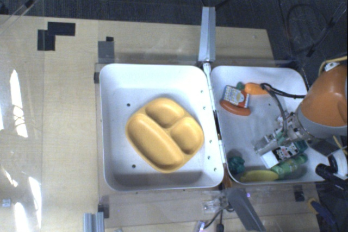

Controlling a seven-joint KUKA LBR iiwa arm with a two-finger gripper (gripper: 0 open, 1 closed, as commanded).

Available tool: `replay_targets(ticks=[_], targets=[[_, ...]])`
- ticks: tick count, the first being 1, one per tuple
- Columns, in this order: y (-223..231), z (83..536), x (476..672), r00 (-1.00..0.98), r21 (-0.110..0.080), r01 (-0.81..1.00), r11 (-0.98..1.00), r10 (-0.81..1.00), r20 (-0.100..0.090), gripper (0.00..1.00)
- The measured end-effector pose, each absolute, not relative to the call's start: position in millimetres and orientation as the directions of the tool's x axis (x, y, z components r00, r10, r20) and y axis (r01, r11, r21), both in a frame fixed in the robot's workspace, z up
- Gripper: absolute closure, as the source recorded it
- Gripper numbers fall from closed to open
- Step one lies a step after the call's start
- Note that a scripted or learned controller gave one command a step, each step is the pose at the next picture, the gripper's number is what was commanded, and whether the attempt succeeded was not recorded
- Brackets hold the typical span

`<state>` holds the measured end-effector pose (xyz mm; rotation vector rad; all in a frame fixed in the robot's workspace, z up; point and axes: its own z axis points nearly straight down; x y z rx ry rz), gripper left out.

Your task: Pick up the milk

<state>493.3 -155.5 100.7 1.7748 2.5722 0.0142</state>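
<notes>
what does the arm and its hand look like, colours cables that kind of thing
The arm comes in from the right as a rounded grey body with a broad orange band above the wrist. A thin black cable loops off it across the right bin. The hand is a small metal assembly, silvery grey with dark parts, blurred enough that finer markings cannot be read.

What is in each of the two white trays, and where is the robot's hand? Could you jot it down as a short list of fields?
left bin: yellow three-part tray
right bin: small carton, orange carrot, red sausage-shaped item, banana, dark green item, green item
hand: low over the right bin's lower part
fingers: cannot tell whether open or shut
</notes>
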Motion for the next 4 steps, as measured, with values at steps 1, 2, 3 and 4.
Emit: replay_targets(ticks=[1, 2, 3, 4], targets=[[-142, 89, 490.8, -0.388, 0.011, 0.922, 0.388, 0.922, -0.010, 0.00], [-140, 101, 493.8, -0.390, 0.018, 0.920, 0.390, 0.921, -0.011, 1.00], [-140, 101, 493.7, -0.390, 0.018, 0.920, 0.390, 0.921, -0.011, 0.00], [-179, 137, 516.8, -0.409, 0.005, 0.912, 0.409, 0.912, -0.004, 0.00]])
